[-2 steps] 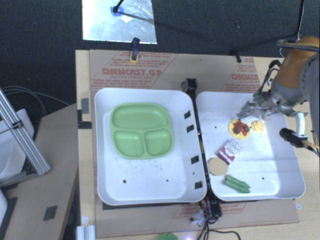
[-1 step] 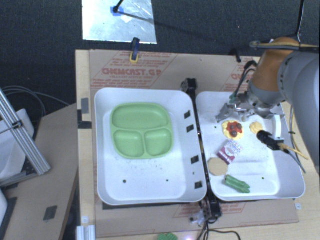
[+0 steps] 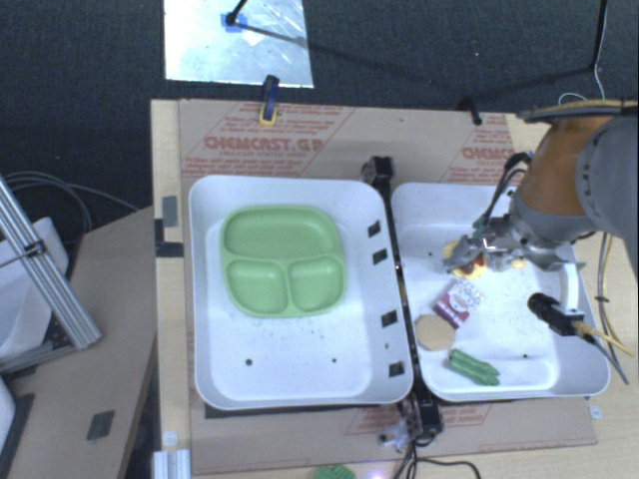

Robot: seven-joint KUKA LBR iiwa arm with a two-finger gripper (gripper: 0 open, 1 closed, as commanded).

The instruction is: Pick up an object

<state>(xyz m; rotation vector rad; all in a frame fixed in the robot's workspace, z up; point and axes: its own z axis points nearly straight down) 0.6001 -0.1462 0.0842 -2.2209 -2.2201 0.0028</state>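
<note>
- The gripper (image 3: 477, 254) is hanging low inside the right bin (image 3: 429, 213), near its far side.
- I cannot tell if the gripper is apart, together or clamped on something. It is too small and dark to see.
- A yellow bit (image 3: 465, 257) is showing right at the tip. I cannot tell if it is a thing in the bin or part of the gripper.
- The arm (image 3: 559, 183) is reaching in from the right and bending down to the gripper.
- I think the step going on is the reach down for a grab. Nothing is clearly being held yet.
- The packet (image 3: 459, 301) is lying just beside the gripper, on the side nearer the front of the bench. It is red and white, and it looks like the easiest thing to pick.
- For the next move, the gripper is going to need to slide over the packet, drop onto it, squeeze, and lift.
- The disc (image 3: 434, 333) is lying past the packet, a bit farther from the gripper. It is tan and flat, so it may be hard to grab.
- The green stick (image 3: 472, 366) is lying farthest from the gripper in this bin, near the front wall.
- The left bin (image 3: 300, 362) is sitting well apart from the gripper, on the other side of the middle wall.
- A green plate (image 3: 283, 259) is resting in the left bin. Its three parts are holding nothing.
</note>
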